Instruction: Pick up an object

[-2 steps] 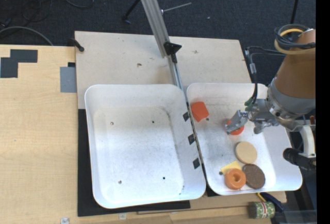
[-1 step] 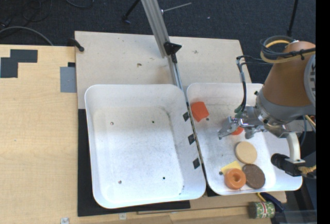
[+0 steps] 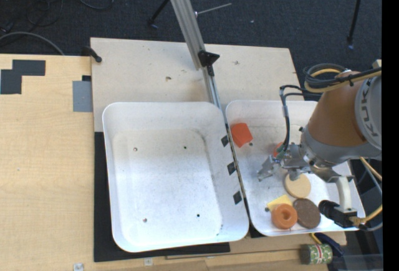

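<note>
My gripper [image 3: 269, 168] hangs over the middle of the right bin [image 3: 262, 117], reaching in from the right, its metal fingers pointing left and down with nothing seen between them. An orange block [image 3: 241, 134] lies up and left of it, near the bin's left wall. Below the gripper sit a tan disc [image 3: 298, 187], a small yellow piece [image 3: 278, 202], an orange ring [image 3: 285, 217] and a brown disc [image 3: 307, 213], clustered at the bin's near right corner. The arm's orange band [image 3: 336, 115] covers the bin's right side.
The left bin [image 3: 165, 176] lies beside the right one, with black clips [image 3: 231, 167] along the shared wall. A slanted aluminium rail [image 3: 187, 20] rises behind the bins. A green-labelled can [image 3: 319, 254] lies on the bench front edge.
</note>
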Motion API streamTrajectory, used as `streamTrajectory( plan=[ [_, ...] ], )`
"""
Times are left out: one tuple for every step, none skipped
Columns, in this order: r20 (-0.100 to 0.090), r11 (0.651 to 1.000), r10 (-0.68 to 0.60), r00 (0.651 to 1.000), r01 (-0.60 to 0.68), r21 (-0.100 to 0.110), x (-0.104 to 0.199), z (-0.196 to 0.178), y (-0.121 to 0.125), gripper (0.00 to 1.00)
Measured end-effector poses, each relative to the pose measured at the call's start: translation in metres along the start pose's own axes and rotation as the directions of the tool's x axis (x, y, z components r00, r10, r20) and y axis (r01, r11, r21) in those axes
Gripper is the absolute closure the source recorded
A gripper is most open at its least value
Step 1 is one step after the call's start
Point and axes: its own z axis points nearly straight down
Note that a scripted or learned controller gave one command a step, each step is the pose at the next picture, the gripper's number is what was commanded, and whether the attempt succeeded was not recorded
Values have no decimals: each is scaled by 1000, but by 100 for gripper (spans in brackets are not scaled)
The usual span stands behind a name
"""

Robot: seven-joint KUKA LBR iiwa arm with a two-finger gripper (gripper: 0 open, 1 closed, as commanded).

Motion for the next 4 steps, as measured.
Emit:
streamTrajectory(
  plan=[
    [1,1000,7,1000,-7,-5,-2,-13,1,100],
    [2,1000,-2,1000,2,-13,2,-74,3,100],
    [2,1000,-1,1000,1,-12,1,-119,3,100],
    [-1,1000,-5,1000,5,-6,50,-121,1,100]
  ],
)
